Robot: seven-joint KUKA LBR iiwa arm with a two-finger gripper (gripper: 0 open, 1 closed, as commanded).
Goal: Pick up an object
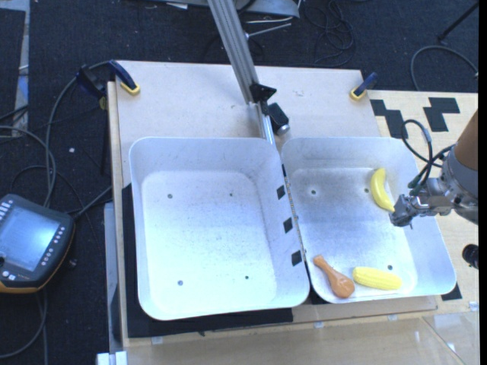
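- While the gripper [401, 217] hovered over the right bin [434, 238], just beside the banana [379, 188], that fruit's long axis ran toward the bin's far edge.
- Whether the claw was wide or narrow could not be told.
- Three objects lay there: one banana, one corn cob [377, 278], one orange drumstick [335, 277].
- Two bins stood together, including the left bin [152, 158].

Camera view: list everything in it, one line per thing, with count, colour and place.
Banana: one, yellow, right bin, far side, just left of the gripper.
Corn cob: one, yellow, right bin, near edge.
Drumstick-like toy: one, orange-tan, right bin, left of the corn cob.
Bins: two, white; left bin, right bin.
Clamps: two, blue and yellow, at the board's far corners.
Metal post: one, silver, slanting behind the bins.
Handheld pendant: one, grey and orange, floor at left.
Gripper: one, grey, over the right bin's right side.
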